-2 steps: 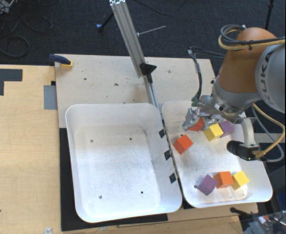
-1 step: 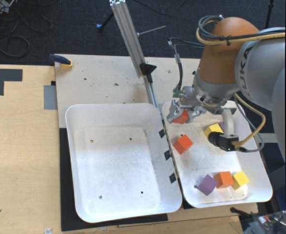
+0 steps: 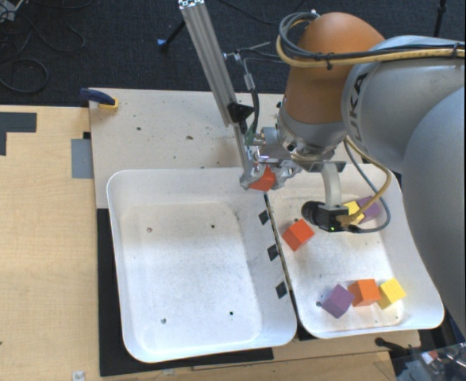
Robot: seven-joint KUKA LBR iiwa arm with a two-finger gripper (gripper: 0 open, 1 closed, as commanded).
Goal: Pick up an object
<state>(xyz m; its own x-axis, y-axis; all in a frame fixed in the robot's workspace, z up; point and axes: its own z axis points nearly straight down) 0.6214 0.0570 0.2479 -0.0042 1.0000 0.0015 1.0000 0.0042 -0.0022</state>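
Observation:
My gripper [image 3: 263, 175] hangs over the far end of the ridge between the two bins. A small orange-red block [image 3: 261, 182] sits between its fingers, lifted off the bin floor. In the right bin [image 3: 420, 282] lie another orange-red block [image 3: 298, 234] near the divider and, at the near end, a purple block [image 3: 336, 301], an orange block [image 3: 365, 291] and a yellow block [image 3: 391, 292] in a row. The left bin [image 3: 177, 268] shows bare white floor with a few dark specks.
A slanted aluminium post [image 3: 211, 58] rises just behind the gripper. A black part with yellow and purple pieces [image 3: 350, 212] hangs over the right bin's far side. The big grey arm covers the right. A blue clamp [image 3: 98, 98] sits at the bench's far left corner.

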